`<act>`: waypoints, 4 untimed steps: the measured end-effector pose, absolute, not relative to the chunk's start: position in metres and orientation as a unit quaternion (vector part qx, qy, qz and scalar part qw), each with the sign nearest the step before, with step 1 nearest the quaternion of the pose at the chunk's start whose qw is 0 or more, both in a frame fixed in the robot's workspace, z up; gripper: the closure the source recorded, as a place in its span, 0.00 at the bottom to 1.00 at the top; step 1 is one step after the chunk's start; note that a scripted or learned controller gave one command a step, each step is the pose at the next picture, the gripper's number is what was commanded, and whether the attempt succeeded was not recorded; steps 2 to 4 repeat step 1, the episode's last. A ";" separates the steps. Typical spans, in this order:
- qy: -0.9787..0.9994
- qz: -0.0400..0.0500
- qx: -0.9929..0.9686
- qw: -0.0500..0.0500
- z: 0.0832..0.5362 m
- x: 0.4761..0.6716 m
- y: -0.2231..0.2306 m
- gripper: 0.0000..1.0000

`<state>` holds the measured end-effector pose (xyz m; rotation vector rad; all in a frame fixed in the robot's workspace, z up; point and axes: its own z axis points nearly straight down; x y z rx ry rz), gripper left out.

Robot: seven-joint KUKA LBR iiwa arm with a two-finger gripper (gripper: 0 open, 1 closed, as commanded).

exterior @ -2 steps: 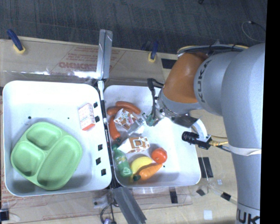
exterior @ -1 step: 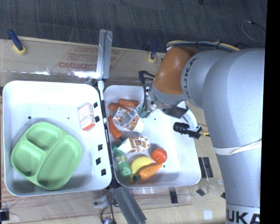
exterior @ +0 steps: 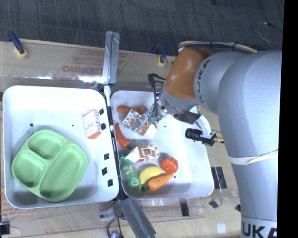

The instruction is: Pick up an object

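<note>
My gripper point(exterior: 152, 115) hangs low over the back of the right bin point(exterior: 198, 183), below the arm's orange band. It is right at the edge of a small orange and white carton point(exterior: 135, 121) that lies tilted there. I cannot see whether it touches the carton. A brown sausage point(exterior: 124, 109) lies just behind the carton. A long red-orange piece point(exterior: 120, 135) lies in front of it, along the bin's left wall.
Toward the front of the right bin lie a second carton point(exterior: 146, 152), a tomato point(exterior: 170, 164), a yellow fruit point(exterior: 149, 174), a carrot point(exterior: 160, 181) and a green item point(exterior: 130, 175). The left bin point(exterior: 23, 99) holds a green divided plate point(exterior: 50, 164) and a small carton point(exterior: 91, 124).
</note>
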<state>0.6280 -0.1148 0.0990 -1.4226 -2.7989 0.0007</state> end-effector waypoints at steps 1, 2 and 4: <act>-0.893 0.000 -0.450 0.000 0.218 0.652 -0.029 1.00; -0.893 0.000 -0.450 0.000 0.218 0.652 -0.029 1.00; -0.893 0.000 -0.450 0.000 0.218 0.652 -0.029 1.00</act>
